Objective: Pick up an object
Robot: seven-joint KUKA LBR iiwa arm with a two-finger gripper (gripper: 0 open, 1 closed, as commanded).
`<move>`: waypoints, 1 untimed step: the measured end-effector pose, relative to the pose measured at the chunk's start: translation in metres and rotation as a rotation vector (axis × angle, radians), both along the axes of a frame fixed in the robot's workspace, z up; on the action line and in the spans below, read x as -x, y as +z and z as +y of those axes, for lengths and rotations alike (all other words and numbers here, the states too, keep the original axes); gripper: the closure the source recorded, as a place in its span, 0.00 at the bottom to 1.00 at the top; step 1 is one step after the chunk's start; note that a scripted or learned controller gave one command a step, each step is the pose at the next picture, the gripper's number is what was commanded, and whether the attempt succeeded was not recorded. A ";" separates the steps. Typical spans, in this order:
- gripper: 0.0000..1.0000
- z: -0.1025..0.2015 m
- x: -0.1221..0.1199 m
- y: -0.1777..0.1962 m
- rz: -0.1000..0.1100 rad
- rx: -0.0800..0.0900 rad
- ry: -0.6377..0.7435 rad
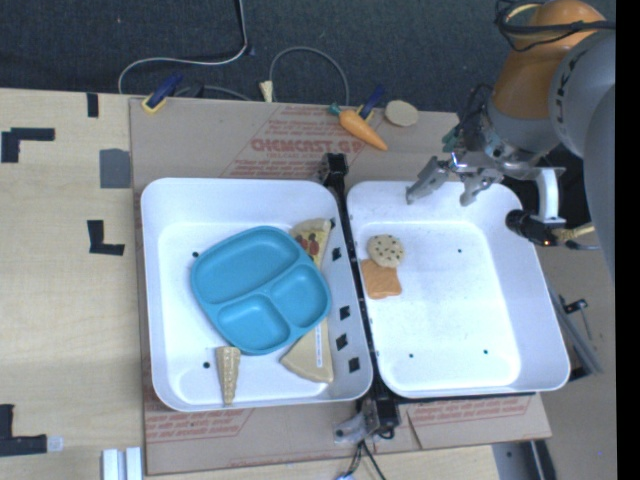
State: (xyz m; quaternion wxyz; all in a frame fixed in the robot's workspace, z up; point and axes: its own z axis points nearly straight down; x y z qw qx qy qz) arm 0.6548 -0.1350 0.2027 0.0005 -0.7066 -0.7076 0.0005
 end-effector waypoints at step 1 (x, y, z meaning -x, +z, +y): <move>0.00 0.024 0.044 -0.107 -0.003 0.000 0.000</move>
